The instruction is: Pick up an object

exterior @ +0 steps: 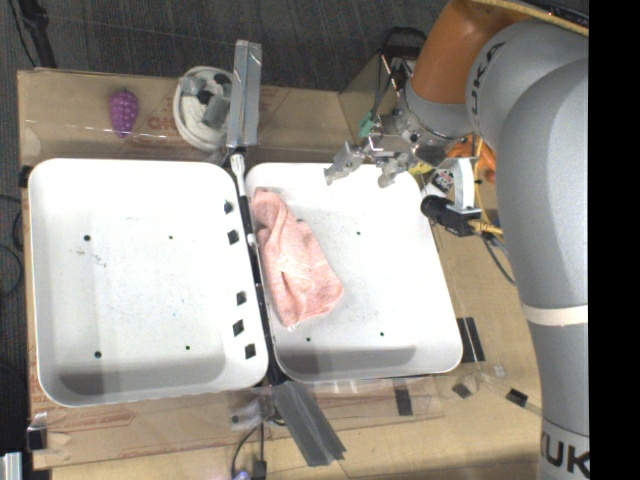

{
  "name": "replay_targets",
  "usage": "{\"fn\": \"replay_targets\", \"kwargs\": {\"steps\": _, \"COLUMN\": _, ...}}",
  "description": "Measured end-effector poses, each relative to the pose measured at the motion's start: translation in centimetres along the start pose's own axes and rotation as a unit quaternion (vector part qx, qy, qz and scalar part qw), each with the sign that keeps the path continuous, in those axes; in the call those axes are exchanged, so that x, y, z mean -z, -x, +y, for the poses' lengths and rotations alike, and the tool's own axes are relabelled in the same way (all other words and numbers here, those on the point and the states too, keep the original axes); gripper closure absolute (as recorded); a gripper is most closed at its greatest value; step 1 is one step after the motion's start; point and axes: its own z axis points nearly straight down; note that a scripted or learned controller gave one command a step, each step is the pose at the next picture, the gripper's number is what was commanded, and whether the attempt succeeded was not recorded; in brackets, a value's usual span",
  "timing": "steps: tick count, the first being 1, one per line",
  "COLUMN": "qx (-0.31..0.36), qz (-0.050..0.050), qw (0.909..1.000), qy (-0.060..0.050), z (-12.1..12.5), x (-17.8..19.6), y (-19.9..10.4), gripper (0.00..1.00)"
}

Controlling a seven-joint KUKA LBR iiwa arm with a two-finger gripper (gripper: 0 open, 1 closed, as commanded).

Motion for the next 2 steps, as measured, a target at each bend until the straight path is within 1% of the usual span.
{"fn": "replay_targets", "kwargs": {"steps": 1, "qx": 0.047, "qz": 0.0, "qw": 0.9989, "qy": 0.001, "z": -7.1, "x": -12.9, "y": -1.4, "gripper": 0.0}}
{"fn": "replay_targets", "kwargs": {"steps": 2, "qx": 0.137, "qz": -0.001, "qw": 0.9906, "qy": 0.002, "z": -8.4, "x": -12.9, "y": -4.4, "gripper": 0.0}}
